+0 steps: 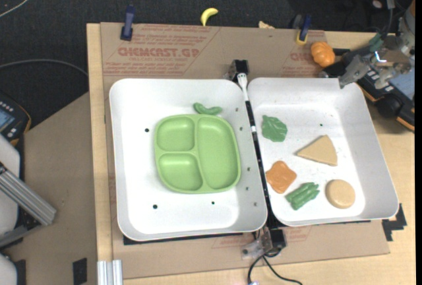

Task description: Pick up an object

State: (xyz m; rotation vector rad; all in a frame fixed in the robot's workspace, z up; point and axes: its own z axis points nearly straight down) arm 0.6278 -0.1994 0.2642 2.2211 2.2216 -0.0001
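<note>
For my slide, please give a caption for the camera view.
Green tray in left bin; five toy foods in right bin; gripper at its far corner.

Two white bins: left bin (pixel 128 145), right bin (pixel 369 145). One green divided plate (pixel 196 153), three compartments, in left bin. Five toy foods in right bin: one leafy green (pixel 273 128), one tan wedge (pixel 319 151), one orange piece (pixel 280 176), one green pod bunch (pixel 302 194), one tan round (pixel 341 193).
</note>
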